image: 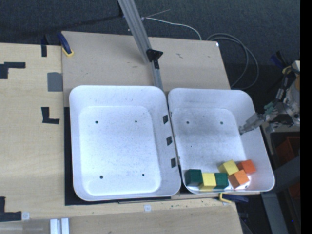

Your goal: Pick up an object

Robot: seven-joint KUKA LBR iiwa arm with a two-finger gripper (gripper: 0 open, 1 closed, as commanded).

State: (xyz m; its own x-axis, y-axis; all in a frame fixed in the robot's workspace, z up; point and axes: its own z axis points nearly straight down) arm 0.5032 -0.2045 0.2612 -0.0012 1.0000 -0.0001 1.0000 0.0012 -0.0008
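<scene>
Several small blocks lie crowded in the near right corner of the right bin (204,101): a dark green block (193,176), a yellow block (208,180), a green block (221,180), a second yellow block (228,167) and two orange blocks (247,166) (238,178). My gripper (249,124) reaches in from the right, above that bin's right rim. It is well behind the blocks, apart from them, and nothing shows in it.
The left bin (117,94) stands beside the right one. A slanted metal pole (138,30) comes down from the top to the gap between the bins. Cables (234,45) lie at the back right. A blue clamp (65,44) sits on the bench's far left corner.
</scene>
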